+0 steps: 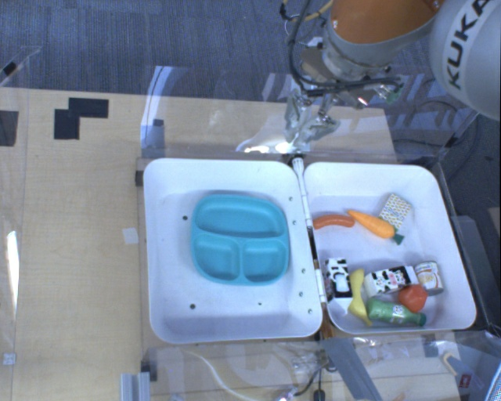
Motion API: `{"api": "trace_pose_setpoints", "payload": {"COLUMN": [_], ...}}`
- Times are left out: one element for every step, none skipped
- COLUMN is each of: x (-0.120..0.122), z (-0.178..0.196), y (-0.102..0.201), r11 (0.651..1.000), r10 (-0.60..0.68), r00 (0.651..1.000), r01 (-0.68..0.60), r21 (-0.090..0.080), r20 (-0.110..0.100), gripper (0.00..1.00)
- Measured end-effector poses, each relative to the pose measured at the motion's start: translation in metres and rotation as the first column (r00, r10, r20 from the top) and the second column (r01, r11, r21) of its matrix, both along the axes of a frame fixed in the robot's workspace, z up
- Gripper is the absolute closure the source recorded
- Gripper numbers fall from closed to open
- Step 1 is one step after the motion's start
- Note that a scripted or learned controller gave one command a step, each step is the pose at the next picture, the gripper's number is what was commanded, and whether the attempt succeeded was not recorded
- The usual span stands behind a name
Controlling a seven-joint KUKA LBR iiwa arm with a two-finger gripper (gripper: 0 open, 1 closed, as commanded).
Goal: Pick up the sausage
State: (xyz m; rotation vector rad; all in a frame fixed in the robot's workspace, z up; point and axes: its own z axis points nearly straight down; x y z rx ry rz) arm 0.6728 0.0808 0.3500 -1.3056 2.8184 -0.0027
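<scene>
Near the right bin's (438,196) left wall, the sausage (333,222), clear above; gripper (309,129) state untellable, beyond the far rim.

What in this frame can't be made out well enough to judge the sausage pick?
- Gripper, camera view: glare on the clear panel behind the bins blurs it.
- Sausage: its left end meets the right bin's wall, so contact there is unclear.
- Carrot: touching the sausage or just beside it, too close to tell.
- Arm: cut off by the top edge.
</scene>
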Motion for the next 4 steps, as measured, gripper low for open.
{"api": "trace_pose_setpoints", "payload": {"x": [0.001, -0.011, -0.010, -0.004], "z": [0.014, 0.004, 0.018, 0.089], "y": [0.002, 0.030, 0.031, 0.108], "r11": [1.000, 0.989, 0.989, 0.942], "r10": [-0.001, 0.147, 0.146, 0.335], "r00": [1.000, 0.989, 0.989, 0.942], "r01": [0.001, -0.147, -0.146, -0.335], "r21": [0.005, -0.010, -0.006, -0.010], "r20": [0.012, -0.021, -0.008, -0.018], "gripper": [1.00, 1.00, 1.00, 1.00]}}
